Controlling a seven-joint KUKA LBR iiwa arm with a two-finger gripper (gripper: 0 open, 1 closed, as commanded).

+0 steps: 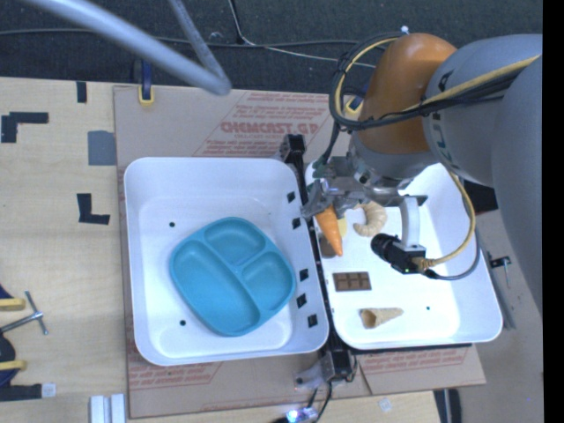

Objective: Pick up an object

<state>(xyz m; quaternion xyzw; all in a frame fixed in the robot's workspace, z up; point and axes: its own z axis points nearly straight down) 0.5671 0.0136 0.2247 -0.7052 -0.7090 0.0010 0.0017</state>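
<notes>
End effector (339, 203) — above orange carrot (330, 229).

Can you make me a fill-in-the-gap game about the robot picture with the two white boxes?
1. The divided plate in the left bin is coloured ____.
2. The chocolate piece lies in the ____ bin.
3. The carrot is coloured ____.
4. The divided plate has ____ compartments.

Missing words: blue; right; orange; three

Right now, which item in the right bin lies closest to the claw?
The orange carrot, lying just under the claw. The pale curved piece sits beside it; the brown chocolate bar and cone-shaped piece lie farther toward the camera.
</notes>
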